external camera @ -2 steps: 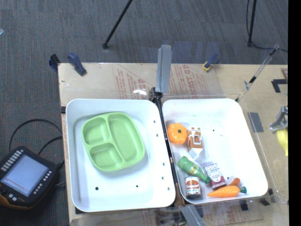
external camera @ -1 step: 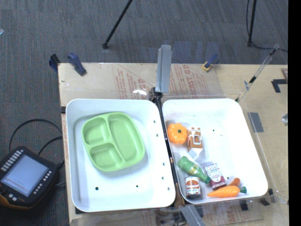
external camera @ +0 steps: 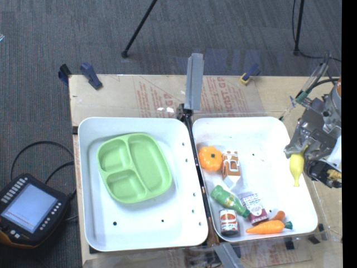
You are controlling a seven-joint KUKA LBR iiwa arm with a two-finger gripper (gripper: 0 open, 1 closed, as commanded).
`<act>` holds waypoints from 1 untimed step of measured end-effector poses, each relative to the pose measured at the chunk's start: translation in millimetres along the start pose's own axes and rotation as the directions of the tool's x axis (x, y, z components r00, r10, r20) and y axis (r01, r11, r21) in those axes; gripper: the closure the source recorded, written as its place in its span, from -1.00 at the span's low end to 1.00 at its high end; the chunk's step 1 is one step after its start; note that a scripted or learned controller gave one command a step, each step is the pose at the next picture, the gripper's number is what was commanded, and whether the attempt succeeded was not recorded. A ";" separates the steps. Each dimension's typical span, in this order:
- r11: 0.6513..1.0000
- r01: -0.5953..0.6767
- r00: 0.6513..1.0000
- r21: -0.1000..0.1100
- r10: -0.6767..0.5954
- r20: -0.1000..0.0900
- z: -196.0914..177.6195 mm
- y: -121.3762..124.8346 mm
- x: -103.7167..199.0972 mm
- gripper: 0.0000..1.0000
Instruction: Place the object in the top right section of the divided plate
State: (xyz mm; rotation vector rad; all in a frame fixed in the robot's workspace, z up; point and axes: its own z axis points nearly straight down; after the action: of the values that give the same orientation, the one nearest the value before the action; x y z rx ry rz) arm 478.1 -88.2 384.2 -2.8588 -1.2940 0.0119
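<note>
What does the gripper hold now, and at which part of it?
The gripper appears to hold a yellow banana-like toy by its upper end; the rest hangs down over the right bin.

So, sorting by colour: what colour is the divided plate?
Light green, clearest in the camera view.

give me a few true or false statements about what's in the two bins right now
1. The green divided plate lies in the left bin. True.
2. A pumpkin sits on the plate. False: the orange pumpkin is in the right bin.
3. A yellow object hangs below the gripper at the right bin's edge. True.
4. The carrot lies at the far end of the right bin. False: it lies at the near end, beside a small can.
</note>
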 end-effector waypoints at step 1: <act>0.984 -0.176 0.984 -0.002 0.176 -0.002 -51.5 60.1 -71.1 1.00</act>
State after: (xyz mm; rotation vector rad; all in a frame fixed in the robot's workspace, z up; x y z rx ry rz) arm 476.7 -181.3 435.7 -2.9634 -1.0377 0.0080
